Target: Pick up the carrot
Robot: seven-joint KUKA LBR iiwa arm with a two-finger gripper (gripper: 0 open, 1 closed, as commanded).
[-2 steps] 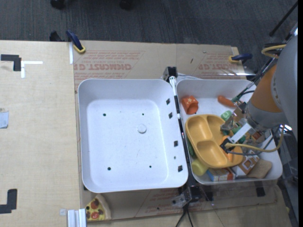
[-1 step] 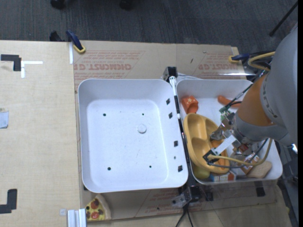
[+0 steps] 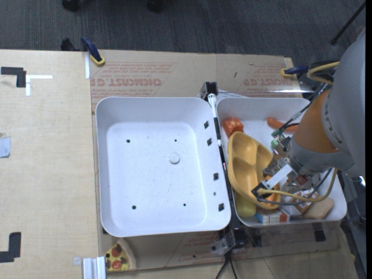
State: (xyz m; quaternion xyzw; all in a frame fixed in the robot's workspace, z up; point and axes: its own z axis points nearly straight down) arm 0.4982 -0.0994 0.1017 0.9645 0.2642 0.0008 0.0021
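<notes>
Roughly, going left to right across the right bin (image 3: 224, 106), the yellow bowl (image 3: 247, 158) comes first, then the jaws (image 3: 268, 185) low beside it, their state untellable, while the carrot (image 3: 275, 121) lies farther back by the far wall, long axis crosswise.

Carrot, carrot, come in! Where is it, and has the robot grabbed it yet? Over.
Gripper low in the right bin, over the yellow bowl. Carrot lies apart near the bin's far wall, not held. Arm looms beside it.
</notes>
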